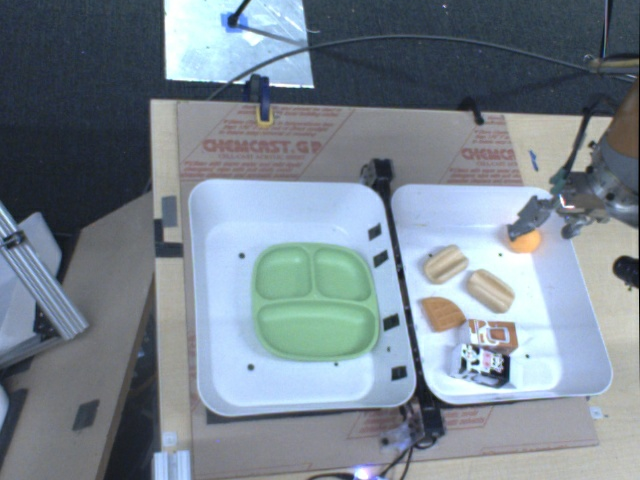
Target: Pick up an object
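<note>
I log: gripper (549,218), jaws spread, nothing between them. Orange ball (526,240) just below the left fingertip, touching or nearly so, in the right bin (585,298). Further off from the jaws: two bread rolls (446,263), a printed carton (487,352). Farthest: green divided tray (316,301), left bin (215,268).

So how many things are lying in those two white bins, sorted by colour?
Green: 1, the green plastic divided plate in the left bin.
Tan or brown: 3, two tan bread-like rolls and a brown wedge-shaped piece.
Orange: 1, a small orange ball by the gripper.
Printed: 1, a small box.
Total: 6.
</note>
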